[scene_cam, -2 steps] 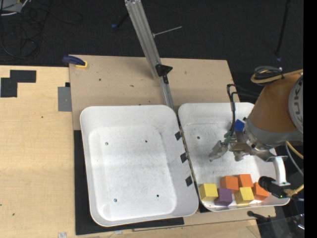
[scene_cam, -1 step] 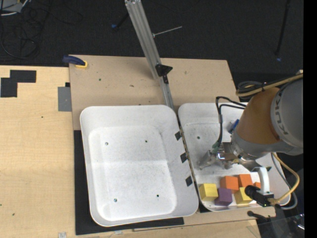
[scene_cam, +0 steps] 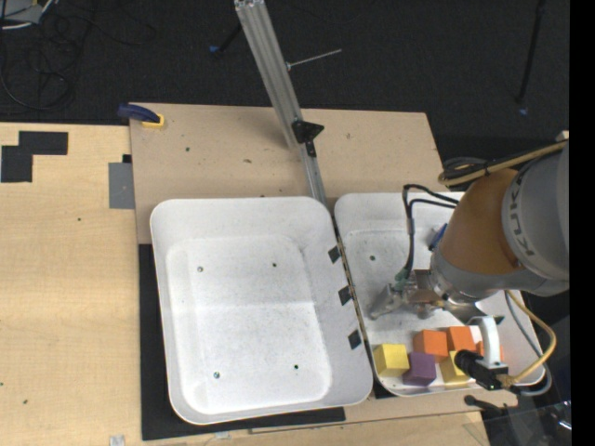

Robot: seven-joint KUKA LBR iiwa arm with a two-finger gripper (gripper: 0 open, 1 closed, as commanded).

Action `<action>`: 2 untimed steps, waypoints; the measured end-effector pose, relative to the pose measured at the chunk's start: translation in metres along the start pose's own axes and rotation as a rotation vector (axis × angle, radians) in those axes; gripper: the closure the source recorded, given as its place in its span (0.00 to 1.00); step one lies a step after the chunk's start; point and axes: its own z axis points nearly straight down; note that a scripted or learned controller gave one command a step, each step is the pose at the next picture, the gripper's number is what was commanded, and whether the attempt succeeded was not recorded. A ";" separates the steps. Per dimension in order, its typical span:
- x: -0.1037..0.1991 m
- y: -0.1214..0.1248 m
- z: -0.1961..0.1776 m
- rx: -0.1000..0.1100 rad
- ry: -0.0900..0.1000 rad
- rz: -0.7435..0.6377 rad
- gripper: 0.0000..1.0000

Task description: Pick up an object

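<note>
2 yellow blocks (scene_cam: 391,357), 2 orange (scene_cam: 431,343), 1 purple (scene_cam: 421,368)

Pincer (scene_cam: 389,303) low in right bin (scene_cam: 372,214), near blocks (scene_cam: 423,356)

A robotics lab: plywood bench (scene_cam: 372,147), white bins (scene_cam: 186,221), floor cables (scene_cam: 28,72).

We record two white bins (scene_cam: 251,295), faintly speckled, on a pale wood-grain worktop (scene_cam: 65,277). In the right bin lie a yellow block (scene_cam: 391,357), a purple block (scene_cam: 421,368) and an orange block (scene_cam: 432,342). The arm (scene_cam: 521,221) is grey with an orange band.
</note>
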 end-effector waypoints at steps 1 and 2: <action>-0.001 -0.001 -0.010 0.001 0.002 0.010 1.00; -0.006 0.002 -0.072 -0.006 -0.002 -0.003 1.00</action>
